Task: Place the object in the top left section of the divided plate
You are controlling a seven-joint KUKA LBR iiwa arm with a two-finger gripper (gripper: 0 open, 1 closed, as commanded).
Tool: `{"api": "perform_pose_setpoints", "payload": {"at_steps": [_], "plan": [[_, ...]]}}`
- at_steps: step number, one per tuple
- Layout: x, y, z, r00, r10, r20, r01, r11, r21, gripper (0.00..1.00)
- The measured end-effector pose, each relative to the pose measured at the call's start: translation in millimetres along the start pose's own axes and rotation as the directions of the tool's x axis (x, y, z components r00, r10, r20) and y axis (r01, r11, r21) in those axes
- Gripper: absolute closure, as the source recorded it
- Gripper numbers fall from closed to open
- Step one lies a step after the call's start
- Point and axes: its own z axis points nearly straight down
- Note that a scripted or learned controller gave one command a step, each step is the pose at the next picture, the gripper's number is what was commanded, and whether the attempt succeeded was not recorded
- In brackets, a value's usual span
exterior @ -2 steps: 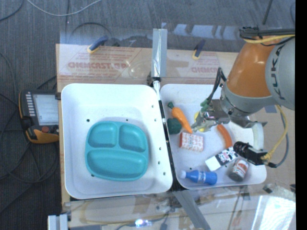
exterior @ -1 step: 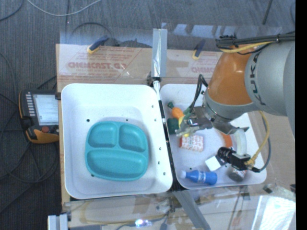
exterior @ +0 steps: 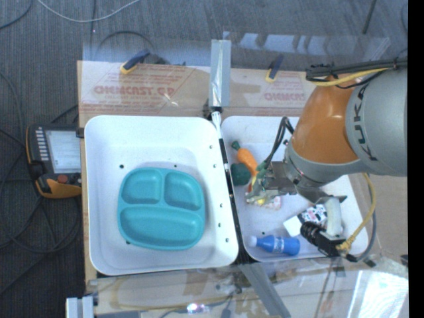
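Pincer (exterior: 260,189) first: I see it low in the right bin (exterior: 291,128), at the frame's centre-right, its tip down among a small cluster of pale odds and ends (exterior: 265,201). Whether it is wide, narrow or holding anything I cannot tell; the wrist and the clutter hide that.

Just up and left of it lies the carrot (exterior: 246,158), my best guess at the thing to be moved, since the task does not name it. It sits near the right bin's left wall, touching or just beside a dark green lump (exterior: 239,173) below it. Its long axis runs on a slant from upper left to lower right, with the lower end toward the pincer. I cannot make out which end is the tip.

Farther down the frame, a blue bottle (exterior: 278,245) lies on its side along the bin's lower edge, and a white-and-black item (exterior: 314,215) rests to the right under the arm (exterior: 344,131).

Across the divider, in the left bin (exterior: 99,138), the teal divided plate (exterior: 160,207) sits with nothing in it. Its top left section (exterior: 142,187) lies well to the left of the pincer, so I judge the carry must run leftward over both bin walls.
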Motion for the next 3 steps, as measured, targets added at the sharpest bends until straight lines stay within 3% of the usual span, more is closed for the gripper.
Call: {"api": "perform_pose_setpoints", "payload": {"at_steps": [1,2,3], "plan": [[-50.5,0.0,14.6,0.995,0.096,0.001,-0.096,0.995,0.000,1.00],[2.9,45.6,31.9,0.999,0.054,0.001,-0.054,0.999,0.000,1.00],[18.1,14.4,-25.5,0.999,0.054,0.002,-0.054,0.999,-0.002,1.00]]}}
